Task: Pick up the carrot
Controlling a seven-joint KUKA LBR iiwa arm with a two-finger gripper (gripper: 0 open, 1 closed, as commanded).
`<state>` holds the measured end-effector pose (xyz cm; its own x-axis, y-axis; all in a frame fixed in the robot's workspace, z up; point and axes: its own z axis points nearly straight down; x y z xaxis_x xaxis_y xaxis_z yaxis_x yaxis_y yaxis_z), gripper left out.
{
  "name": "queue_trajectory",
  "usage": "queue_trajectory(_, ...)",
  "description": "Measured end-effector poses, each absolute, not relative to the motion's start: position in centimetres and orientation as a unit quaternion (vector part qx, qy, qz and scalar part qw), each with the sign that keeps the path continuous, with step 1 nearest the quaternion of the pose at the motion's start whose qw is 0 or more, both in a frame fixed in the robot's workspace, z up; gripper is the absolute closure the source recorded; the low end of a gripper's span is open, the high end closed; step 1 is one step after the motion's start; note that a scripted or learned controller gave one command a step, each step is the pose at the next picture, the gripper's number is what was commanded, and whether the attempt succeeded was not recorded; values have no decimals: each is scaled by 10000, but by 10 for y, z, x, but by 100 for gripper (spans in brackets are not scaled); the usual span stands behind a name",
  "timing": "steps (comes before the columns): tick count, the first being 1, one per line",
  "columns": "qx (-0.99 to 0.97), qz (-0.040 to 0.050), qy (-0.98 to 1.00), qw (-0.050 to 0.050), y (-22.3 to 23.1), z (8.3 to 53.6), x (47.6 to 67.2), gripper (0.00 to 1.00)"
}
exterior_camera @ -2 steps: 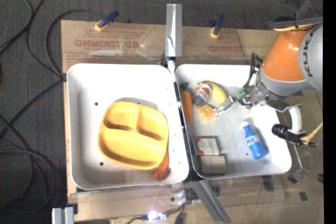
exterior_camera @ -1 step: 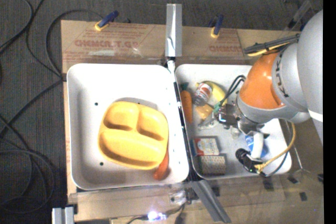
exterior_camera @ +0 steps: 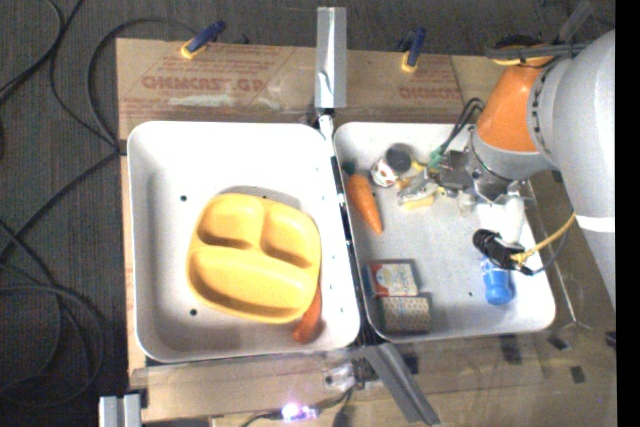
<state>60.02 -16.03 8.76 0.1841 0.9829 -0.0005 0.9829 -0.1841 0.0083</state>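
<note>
Over in the right bin (exterior_camera: 545, 315), one carrot (exterior_camera: 364, 203) lies against the left wall, tip pointing toward the near side, with bare white floor to its right. Gripper (exterior_camera: 432, 183) hovers just right of it, near the far wall, among small items; how it stands, open or closed, I cannot tell. Two boxes (exterior_camera: 398, 295) sit near the front wall. Left bin (exterior_camera: 150, 215) holds one yellow divided tray (exterior_camera: 257, 255).
</note>
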Motion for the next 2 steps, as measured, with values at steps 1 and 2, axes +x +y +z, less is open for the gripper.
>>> queue_trajectory(1,7684,19,6400,21,-159,97,600,100)
queue_trajectory(2,8046,-17,5938,3,-99,193,614,100)
